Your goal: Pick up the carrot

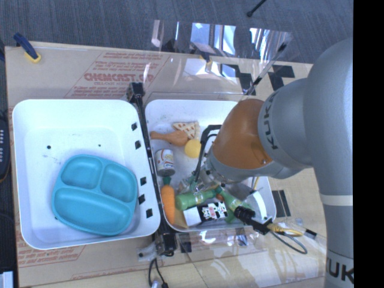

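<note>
The carrot (168,204) is a short orange piece lying along the left wall of the right bin (198,108), near its front corner. My gripper (203,181) hangs low over the middle of this bin, largely hidden under the wrist's orange band. It sits to the right of the carrot and slightly farther back, just above a green bottle (201,198) that lies against the carrot's right side.
The right bin also holds a small can (165,160), a yellow ball (192,149), a toy drumstick (170,138), a waffle piece (186,128) and a black-and-white labelled item (212,212). A blue divided plate (95,193) lies in the left bin (36,125).
</note>
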Robot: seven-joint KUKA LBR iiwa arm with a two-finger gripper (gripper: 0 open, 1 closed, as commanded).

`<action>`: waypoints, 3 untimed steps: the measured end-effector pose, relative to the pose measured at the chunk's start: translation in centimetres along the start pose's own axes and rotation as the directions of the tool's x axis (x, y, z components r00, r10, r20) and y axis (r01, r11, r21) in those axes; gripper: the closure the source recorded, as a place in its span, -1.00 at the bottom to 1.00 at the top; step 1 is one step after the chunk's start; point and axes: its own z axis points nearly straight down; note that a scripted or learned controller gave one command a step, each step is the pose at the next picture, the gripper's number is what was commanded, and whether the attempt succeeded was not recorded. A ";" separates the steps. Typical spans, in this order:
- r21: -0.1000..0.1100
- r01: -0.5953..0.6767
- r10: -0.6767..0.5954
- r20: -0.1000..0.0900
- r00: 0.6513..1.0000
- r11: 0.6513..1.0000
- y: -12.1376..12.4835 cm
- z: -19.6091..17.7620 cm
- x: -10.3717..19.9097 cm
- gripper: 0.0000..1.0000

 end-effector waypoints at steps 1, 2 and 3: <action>-0.006 -0.005 0.005 0.005 1.000 1.000 -1.7 -0.1 0.7 1.00; -0.012 -0.019 0.019 0.026 0.999 1.000 -2.0 -0.3 -0.3 -1.00; -0.005 -0.162 0.162 0.004 0.987 0.987 2.6 -10.3 3.9 -1.00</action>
